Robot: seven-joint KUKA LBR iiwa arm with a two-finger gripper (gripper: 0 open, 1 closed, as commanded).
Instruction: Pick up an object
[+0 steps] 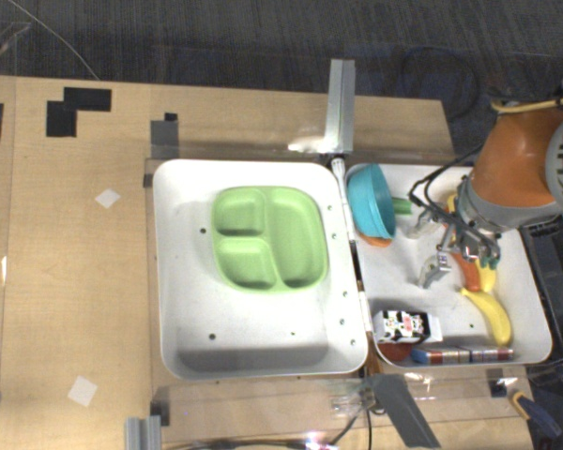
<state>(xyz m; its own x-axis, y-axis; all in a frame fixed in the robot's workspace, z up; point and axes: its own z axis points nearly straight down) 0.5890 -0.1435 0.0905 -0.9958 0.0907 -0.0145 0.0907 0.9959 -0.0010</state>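
Two shallow white plastic bins sit side by side on the pale wooden tabletop. At nine o'clock from the arm, the left white bin has rounded corners and a smooth matte floor, and it carries a light green, glossy divided plastic tray with three compartments, lying near the bin's middle. Bare floor runs all around the tray, widest toward six o'clock.

More crowded is the right white bin. At its eleven o'clock corner a teal plastic bowl stands tipped on edge against the wall shared with the left bin, with an orange rim of something just under it. A curved yellow banana lies toward four o'clock, near the outer wall. Along the six o'clock wall lie a small black-and-white printed packet and a slim red and dark marker-like stick, end to end and close to the rim. Open floor remains in the bin's middle, between the bowl and the packet.

Reaching in from three o'clock, the grey arm with its orange band hangs over the right bin, and the metal jaws point down above the open floor, just beside the banana's upper end and an orange piece next to it. Whether the jaws are apart or together I cannot tell; nothing shows clearly between them.
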